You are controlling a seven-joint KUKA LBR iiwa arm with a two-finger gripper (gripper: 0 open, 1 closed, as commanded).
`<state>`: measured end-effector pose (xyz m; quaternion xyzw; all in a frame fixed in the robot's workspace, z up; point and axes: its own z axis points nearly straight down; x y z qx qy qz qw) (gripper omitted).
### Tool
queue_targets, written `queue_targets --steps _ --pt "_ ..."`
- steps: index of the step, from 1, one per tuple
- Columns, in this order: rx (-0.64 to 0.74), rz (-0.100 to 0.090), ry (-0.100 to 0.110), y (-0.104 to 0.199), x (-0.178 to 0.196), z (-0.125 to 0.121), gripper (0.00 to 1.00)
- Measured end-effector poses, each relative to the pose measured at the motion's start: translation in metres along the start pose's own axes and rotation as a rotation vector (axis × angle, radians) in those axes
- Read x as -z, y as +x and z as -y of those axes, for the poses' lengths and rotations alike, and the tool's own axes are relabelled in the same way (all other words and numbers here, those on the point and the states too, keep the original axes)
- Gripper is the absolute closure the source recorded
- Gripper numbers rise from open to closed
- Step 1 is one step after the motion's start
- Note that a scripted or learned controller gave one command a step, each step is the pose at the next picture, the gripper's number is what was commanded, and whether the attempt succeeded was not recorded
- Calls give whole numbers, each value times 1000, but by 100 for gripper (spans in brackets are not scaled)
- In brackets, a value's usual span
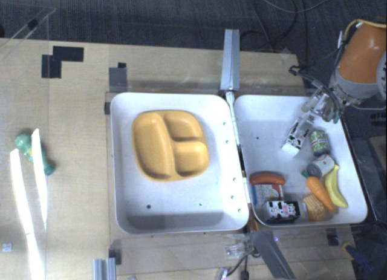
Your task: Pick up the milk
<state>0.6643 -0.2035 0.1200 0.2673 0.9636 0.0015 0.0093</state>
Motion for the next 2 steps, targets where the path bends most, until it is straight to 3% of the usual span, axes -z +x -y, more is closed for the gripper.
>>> queue_targets --steps 2 --pt "55 -5 4 10 12 7 0"
